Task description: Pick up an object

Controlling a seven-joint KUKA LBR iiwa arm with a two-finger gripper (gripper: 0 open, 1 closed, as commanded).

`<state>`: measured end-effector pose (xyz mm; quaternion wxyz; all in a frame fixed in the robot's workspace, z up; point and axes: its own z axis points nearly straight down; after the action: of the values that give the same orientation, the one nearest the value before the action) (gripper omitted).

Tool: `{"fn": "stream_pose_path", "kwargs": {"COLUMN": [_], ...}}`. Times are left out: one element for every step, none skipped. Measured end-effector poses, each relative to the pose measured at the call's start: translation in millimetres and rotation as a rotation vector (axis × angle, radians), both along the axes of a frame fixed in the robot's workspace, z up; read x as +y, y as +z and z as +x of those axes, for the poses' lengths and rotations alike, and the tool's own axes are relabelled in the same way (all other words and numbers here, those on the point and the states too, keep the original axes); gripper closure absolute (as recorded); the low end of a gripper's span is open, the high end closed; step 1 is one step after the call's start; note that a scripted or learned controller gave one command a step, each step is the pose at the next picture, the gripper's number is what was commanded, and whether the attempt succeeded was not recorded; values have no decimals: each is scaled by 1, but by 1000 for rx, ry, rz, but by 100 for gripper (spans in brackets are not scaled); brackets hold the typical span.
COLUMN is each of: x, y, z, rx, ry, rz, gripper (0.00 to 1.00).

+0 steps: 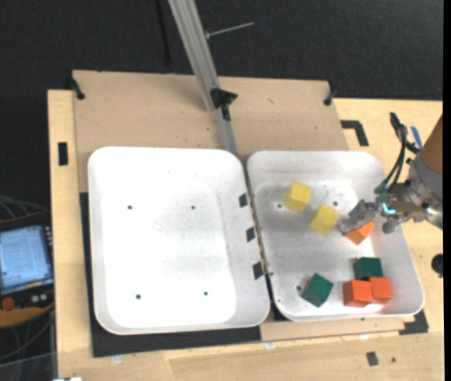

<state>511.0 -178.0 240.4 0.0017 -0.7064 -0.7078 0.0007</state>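
Six blocks lie in the right bin [289, 312]. Nearest the camera, at 6 o'clock of the bin, sit a green cube [317, 290] and a pair of orange cubes [368, 291] touching a dark green cube [367, 268]. Farther in, toward 3 o'clock, the gripper [368, 217] hangs low over a small orange block [360, 232], a wedge-like piece lying tilted on the bin floor. Finger state: cannot tell. The block appears not yet lifted, so grasp and raise remain. Beyond, two yellow cubes [298, 197] [324, 219] rest near centre. The left bin [98, 236] lies at 9 o'clock.
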Motion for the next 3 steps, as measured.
{"fn": "stream_pose_path", "kwargs": {"x": [0, 2, 11], "y": [2, -60, -111], "z": [1, 1, -2], "rx": [-5, 1, 1], "ry": [-1, -2, -4], "rz": [-2, -2, -1], "gripper": [0, 0, 0]}}
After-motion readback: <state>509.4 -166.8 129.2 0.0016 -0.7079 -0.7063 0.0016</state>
